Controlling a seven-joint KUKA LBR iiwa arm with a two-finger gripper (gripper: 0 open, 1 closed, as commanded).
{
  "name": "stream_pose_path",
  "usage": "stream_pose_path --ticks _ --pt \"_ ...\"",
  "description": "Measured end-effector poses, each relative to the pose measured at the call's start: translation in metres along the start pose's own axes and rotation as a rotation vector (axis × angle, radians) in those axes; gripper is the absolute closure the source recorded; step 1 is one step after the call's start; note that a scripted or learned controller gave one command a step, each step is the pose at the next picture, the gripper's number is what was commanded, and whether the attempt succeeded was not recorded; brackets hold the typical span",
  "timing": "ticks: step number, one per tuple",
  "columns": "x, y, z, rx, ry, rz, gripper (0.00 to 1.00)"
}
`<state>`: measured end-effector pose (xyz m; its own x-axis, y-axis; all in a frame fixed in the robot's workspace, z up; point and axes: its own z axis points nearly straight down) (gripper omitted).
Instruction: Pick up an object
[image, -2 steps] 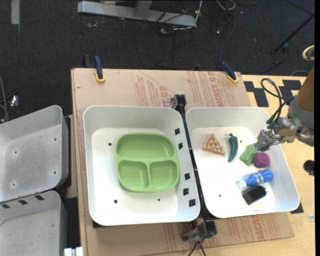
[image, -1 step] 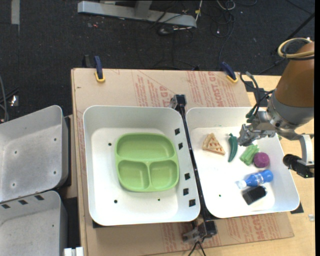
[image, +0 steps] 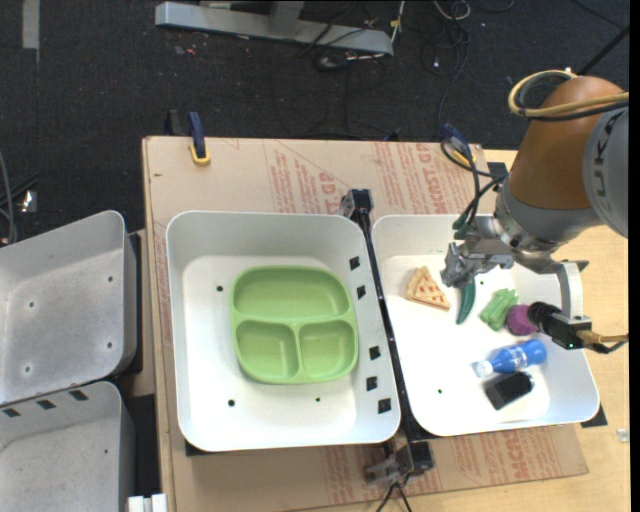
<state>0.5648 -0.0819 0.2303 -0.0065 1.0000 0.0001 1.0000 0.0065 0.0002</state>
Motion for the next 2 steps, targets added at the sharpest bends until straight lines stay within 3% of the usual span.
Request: stream_pose_path --ticks 2 --pt "0.111 0.009 0.017 0.001 0.001 -0.001 1.0"
